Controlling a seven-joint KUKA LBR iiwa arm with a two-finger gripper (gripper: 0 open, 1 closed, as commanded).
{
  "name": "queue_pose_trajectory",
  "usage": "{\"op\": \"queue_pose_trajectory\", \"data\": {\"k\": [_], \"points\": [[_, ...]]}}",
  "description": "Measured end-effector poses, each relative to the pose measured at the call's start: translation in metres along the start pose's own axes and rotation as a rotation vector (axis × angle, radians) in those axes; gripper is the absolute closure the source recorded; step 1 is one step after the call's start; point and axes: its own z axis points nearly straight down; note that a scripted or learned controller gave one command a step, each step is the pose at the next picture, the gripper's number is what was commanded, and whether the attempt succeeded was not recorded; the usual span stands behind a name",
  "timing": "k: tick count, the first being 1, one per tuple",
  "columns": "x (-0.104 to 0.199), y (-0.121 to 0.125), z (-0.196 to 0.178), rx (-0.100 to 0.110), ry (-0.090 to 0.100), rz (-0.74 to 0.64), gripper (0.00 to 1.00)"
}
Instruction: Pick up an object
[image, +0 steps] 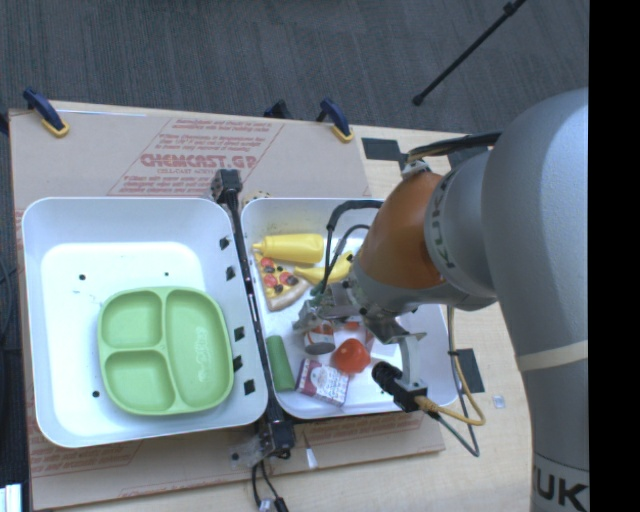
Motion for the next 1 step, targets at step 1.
{"op": "queue_pose_trajectory", "data": {"k": [1], "points": [[-0.0314, -0.0450, -0.1273, -0.006, -0.001, 0.008, 1.00]]}}
